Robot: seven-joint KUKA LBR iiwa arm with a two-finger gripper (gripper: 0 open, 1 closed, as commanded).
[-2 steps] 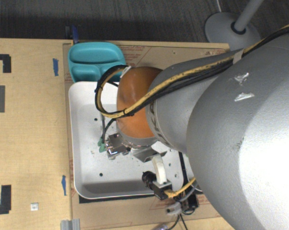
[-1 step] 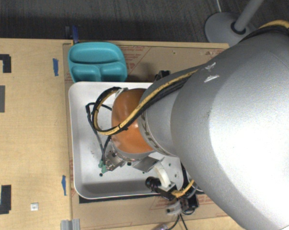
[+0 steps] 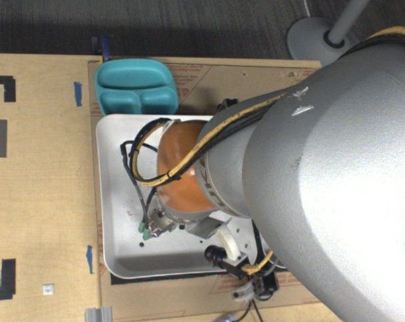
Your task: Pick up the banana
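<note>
While reaching low over the bin, arm (image 3: 336,180): grey, bulky, covering most of the right side and much of the bin floor.
Bench (image 3: 41,180): brown board with blue tape marks, bare on the left.
Bin (image 3: 115,200): shallow, white, bare along its left strip and near edge, otherwise under the arm.
Tray (image 3: 136,86): teal, just beyond the bin's far edge, well clear of the wrist.
Band (image 3: 178,173): orange, above the wrist, over the middle of the bin.
Cables (image 3: 136,154): black and yellow loops bulging left from the wrist, hanging close above the bin floor.
Gripper (image 3: 152,225): tucked under the wrist near the bin's front left; released, clenched or grasping cannot be told.
Banana: whereabouts cannot be told; judged likely somewhere in the bin beneath the arm.
Main risk: closing on nothing, or on only the tip, and coming up without the fruit; likely cause a misjudged aim at a curved, smooth thing.
Second risk: pushing the fruit against the bin wall rather than gripping it, if approached off centre.
Third risk: slack cable loops snagging on the bin rim during the lift.
Smallest risk: pressing down too hard and bruising or splitting the peel.
</note>
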